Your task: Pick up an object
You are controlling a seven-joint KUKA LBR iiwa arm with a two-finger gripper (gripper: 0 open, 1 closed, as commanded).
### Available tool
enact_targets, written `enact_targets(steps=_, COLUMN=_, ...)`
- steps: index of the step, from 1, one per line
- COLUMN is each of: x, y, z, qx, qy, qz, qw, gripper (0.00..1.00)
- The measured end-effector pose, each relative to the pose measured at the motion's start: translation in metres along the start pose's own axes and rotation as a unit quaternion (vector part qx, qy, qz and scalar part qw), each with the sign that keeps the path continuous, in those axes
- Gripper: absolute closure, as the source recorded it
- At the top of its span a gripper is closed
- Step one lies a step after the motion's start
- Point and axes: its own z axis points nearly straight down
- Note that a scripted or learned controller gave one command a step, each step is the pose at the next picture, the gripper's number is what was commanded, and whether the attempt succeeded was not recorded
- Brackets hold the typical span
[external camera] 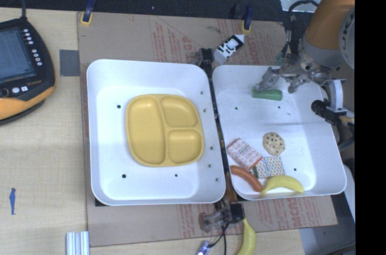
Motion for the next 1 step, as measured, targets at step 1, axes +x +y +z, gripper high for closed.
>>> enact_targets(steps=1, x=-0.0171, y=-0.0664, z=0.0492, qx=0.001, qy=0.000, qz=0.000, qw=1.0000, gripper=0.00)
